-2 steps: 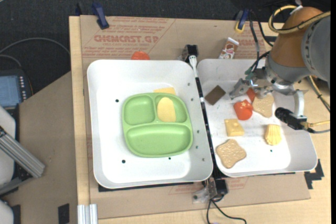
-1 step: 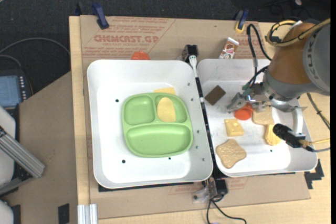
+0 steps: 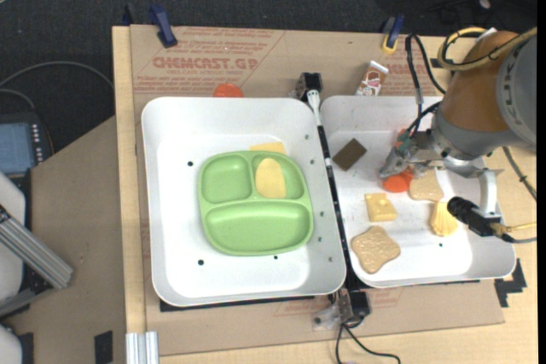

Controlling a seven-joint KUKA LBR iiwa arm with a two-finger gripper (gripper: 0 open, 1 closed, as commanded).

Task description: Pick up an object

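I see the gripper [image 3: 401,162] low over the orange piece [image 3: 395,181] in the right bin [image 3: 486,268]; jaw state I cannot tell; it looks light, rigid, smooth; I'd pinch its sides

Several small food-like pieces lie flat in the right bin [image 3: 478,273]; a dark brown square [image 3: 349,154] sits tilted like a diamond toward 10 o'clock; an orange piece [image 3: 395,182] lies near the middle, just beside a pale tan slice [image 3: 424,186] at its 3 o'clock; a yellow cube [image 3: 380,206] rests toward 6 o'clock; a speckled tan cracker [image 3: 375,248] lies at 7 o'clock; a yellow wedge [image 3: 442,219] sits at 4 o'clock.
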